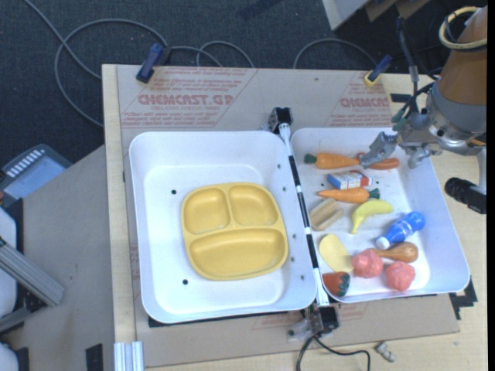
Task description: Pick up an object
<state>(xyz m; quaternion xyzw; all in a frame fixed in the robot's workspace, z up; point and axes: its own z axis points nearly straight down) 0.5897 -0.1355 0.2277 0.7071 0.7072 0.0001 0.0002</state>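
You are looking down on a bench (193, 99) covered with a printed brown sheet, bearing two shallow white bins side by side.

**Left bin** (147, 207): It carries one yellow divided tray (232, 230), lying flat near the bin's middle, with two small compartments toward the far edge and one long compartment toward the near edge.

**Right bin** (445, 230): It holds the pickable items.
- An orange carrot (334, 161) lies near the far left corner.
- A small blue, white and red box (346, 181) lies just on the near side of that carrot.
- A second carrot (346, 195) lies just beside the box, on its near side.
- A tan bread stick (325, 214) lies against the left edge.
- A yellow banana (370, 212) lies at the bin's middle.
- A blue bottle (402, 229) lies toward the right edge.
- A brown drumstick (401, 252) lies just beyond two pink lumps (384, 270) at the near edge.
- A pale yellow slice (334, 251) and a red piece with green (337, 283) occupy the near left corner.

**Arm**: The gripper (380, 151) sits low over the far edge of the right bin, at an orange item (387, 163) lying there. You cannot tell whether the jaws are released or clenched, nor whether that item is between them.
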